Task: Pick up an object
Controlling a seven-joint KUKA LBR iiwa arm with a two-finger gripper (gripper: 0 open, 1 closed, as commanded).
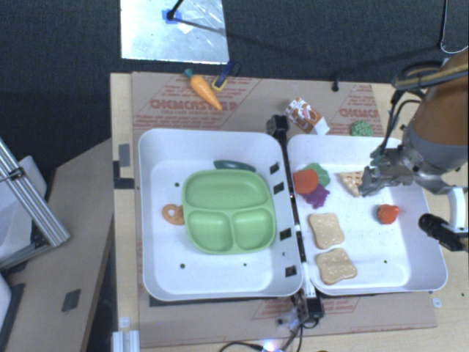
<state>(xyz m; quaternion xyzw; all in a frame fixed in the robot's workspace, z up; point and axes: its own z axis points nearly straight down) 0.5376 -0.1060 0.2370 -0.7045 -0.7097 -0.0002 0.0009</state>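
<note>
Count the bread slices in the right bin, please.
2: one slice near the bin's middle, the other just below it by the front wall. Others may hide under the arm.

Your grey arm enters from the right edge, its orange band showing above the wrist at the upper right. The wrist angles down and to the left, and the dark gripper hangs low at its end, pointing left.

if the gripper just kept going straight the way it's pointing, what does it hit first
Most likely the waffle-like piece in the right bin: the gripper points down and toward the view's left, and its tip sits right beside or over that piece. Height is hard to judge from this slanted view, so it could meet the bin floor instead.
</note>
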